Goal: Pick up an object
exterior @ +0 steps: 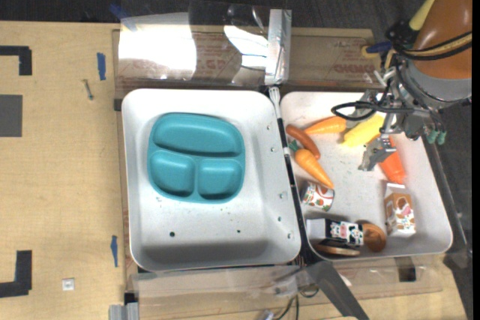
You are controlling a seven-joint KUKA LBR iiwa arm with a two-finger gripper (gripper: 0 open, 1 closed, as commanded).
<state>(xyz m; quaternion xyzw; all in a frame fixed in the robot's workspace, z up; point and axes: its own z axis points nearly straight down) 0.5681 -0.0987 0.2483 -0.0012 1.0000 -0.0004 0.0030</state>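
The right bin [435,236] holds several toy foods. A yellow piece [361,131] lies near its back, next to an orange carrot [325,126]. A dark red piece [302,139] and a second carrot [314,168] lie along the left wall. An orange-red piece [394,167] rests towards the right. My gripper [377,152] hangs low over the bin's back right part, between the yellow piece and the orange-red piece. The wrist and cables hide how it stands against them.
The left bin [142,236] carries a teal divided plate [196,155]. At the front of the right bin stand a small printed cup [318,196], a black-and-white carton [344,232], a brown round piece [373,237] and a brown carton [400,214].
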